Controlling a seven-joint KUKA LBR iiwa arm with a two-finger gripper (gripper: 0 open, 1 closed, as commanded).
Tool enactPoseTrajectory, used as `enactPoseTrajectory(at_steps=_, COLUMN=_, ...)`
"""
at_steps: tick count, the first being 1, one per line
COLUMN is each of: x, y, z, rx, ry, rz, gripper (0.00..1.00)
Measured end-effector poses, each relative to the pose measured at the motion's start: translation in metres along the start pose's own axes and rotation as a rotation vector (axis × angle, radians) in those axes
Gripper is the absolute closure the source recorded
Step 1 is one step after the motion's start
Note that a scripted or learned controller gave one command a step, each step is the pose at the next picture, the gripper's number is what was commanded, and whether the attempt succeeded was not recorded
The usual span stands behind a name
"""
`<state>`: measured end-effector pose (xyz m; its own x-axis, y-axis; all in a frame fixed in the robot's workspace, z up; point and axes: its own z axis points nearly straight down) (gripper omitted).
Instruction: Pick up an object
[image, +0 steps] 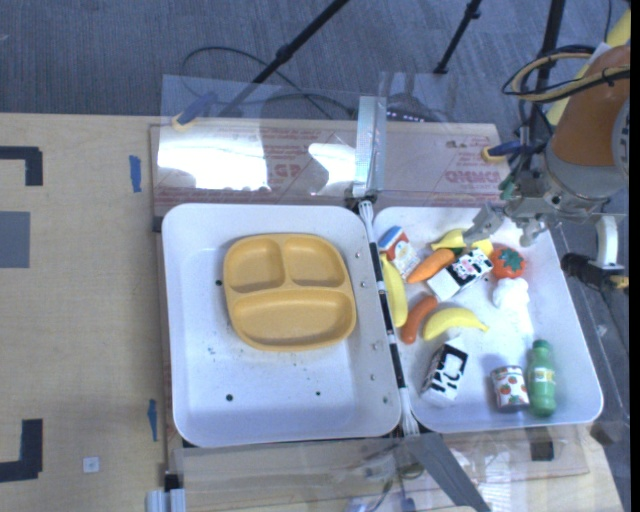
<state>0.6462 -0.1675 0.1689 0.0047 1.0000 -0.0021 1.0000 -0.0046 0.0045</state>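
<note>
My gripper (507, 228) hangs over the back of the right bin (575, 340), its two fingers spread open with nothing between them. Just below it lie a red tomato-like toy (508, 262), a black-and-white spotted piece (468, 267) and an orange carrot (432, 265). Further forward are a white lump (511, 294), a yellow banana (452, 321), a black-and-white box (446, 371), a small red can (508, 387) and a green bottle (541, 376).
The left bin (190, 330) holds a yellow divided plate (290, 290). A long yellow piece (393, 293) and a small red-capped figure (397, 247) lie against the divider between the bins. Clear plastic walls stand behind both bins.
</note>
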Motion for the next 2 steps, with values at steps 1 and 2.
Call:
enactPoseTrajectory(at_steps=1, x=0.051, y=0.016, z=0.064, rx=0.013, ry=-0.006, rz=-0.141, gripper=0.00)
enactPoseTrajectory(at_steps=2, x=0.048, y=-0.002, z=0.070, rx=-0.006, ry=-0.007, rz=-0.276, gripper=0.00)
